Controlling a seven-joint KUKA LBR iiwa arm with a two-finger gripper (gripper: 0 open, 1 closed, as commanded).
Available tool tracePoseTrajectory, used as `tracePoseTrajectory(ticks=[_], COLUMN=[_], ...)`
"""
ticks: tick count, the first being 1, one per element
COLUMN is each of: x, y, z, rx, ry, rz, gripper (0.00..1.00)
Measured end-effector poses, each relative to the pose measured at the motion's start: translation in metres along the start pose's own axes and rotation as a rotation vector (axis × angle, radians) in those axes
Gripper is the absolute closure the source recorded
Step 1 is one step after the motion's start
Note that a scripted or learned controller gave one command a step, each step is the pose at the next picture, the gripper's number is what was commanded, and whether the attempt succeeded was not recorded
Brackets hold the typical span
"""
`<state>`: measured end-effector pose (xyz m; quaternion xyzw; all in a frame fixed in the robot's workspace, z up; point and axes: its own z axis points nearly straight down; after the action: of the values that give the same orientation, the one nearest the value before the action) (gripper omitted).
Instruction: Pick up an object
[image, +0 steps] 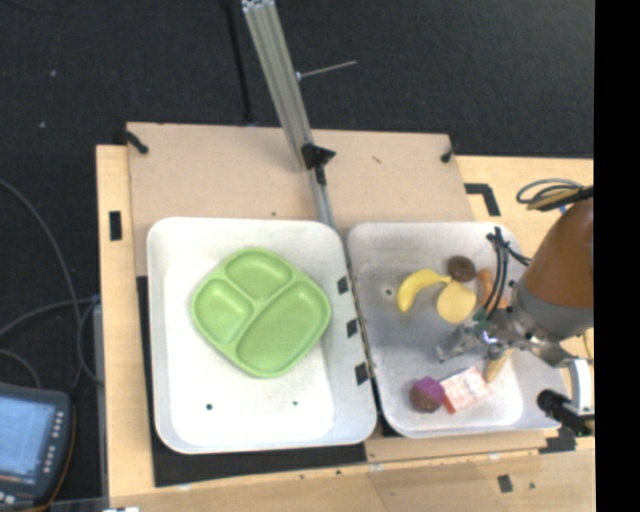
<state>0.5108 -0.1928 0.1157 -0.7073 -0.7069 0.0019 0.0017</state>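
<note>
Packet (468, 388), red and white, looks like the closest candidate: lies flat in the right bin (400, 420), toward its near right corner, just near-side of the jaws (478, 342). Its long axis runs roughly left-near to right-far, at a slant across the bin.

Jaws sit low over the right bin's middle-right, arm (560, 270) coming in from the right. Metal linkage spreads left toward the bin centre; can't tell from this angle if the jaws are wide or narrow, and nothing is visibly held between them.

Other candidates in the same bin:
- yellow round fruit (456, 302), just far-side of the jaws, close to touching them
- banana (418, 288), left of that fruit, curved, long axis roughly left-right
- small brown round object (461, 268), far side, beside the fruit
- dark purple lump (426, 395), touching or just beside the packet's left end

Left bin (180, 420) carries a green divided plate (262, 312), well apart from the arm.

Judgement: packet or yellow fruit are both a short move away; packet needs a small shift toward the near side, plus wrist alignment across its short axis. Purple lump crowding its left end is a risk.
</note>
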Motion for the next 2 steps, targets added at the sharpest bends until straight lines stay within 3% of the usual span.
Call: tracePoseTrajectory(ticks=[1, 2], x=[-0.001, -0.008], y=[0.003, 0.000], z=[-0.015, -0.077], rx=[-0.010, -0.013], ry=[-0.001, -0.004], rz=[0.004, 0.000], gripper=[1.00, 1.00])
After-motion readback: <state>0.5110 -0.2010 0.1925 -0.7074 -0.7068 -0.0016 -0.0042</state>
